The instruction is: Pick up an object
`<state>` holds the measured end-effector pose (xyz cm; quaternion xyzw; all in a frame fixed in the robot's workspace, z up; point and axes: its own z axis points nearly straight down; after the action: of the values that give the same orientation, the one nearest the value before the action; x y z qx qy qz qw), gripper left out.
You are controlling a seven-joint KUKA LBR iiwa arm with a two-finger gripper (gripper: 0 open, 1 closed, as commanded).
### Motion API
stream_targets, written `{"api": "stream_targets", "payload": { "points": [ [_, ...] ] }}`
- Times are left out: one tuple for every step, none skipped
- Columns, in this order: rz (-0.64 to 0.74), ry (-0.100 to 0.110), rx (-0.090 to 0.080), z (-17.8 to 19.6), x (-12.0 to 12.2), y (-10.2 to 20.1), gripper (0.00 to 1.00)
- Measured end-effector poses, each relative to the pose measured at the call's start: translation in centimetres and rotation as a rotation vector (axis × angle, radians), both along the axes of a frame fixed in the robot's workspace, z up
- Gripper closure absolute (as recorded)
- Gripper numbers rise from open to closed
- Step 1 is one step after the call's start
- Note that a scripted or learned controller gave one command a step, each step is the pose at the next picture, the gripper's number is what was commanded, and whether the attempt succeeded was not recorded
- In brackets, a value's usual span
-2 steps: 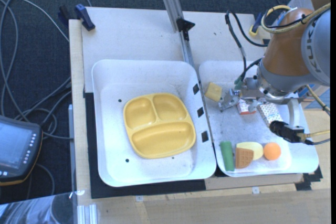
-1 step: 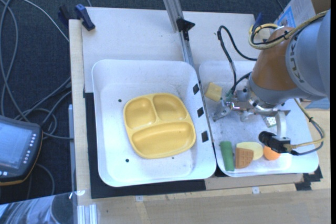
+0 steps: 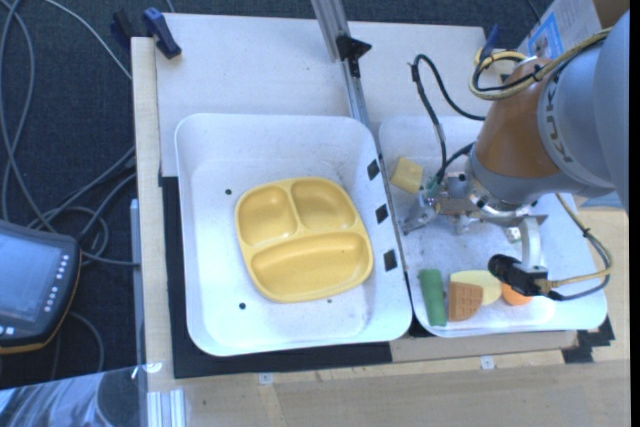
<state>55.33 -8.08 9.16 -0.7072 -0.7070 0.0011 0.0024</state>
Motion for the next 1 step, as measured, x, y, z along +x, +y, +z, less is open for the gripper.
{"api": "stream_targets", "payload": {
  "points": [
    [0.001,-0.004,0.001,1.18,0.11,0.04,1.00]
  ]
}}
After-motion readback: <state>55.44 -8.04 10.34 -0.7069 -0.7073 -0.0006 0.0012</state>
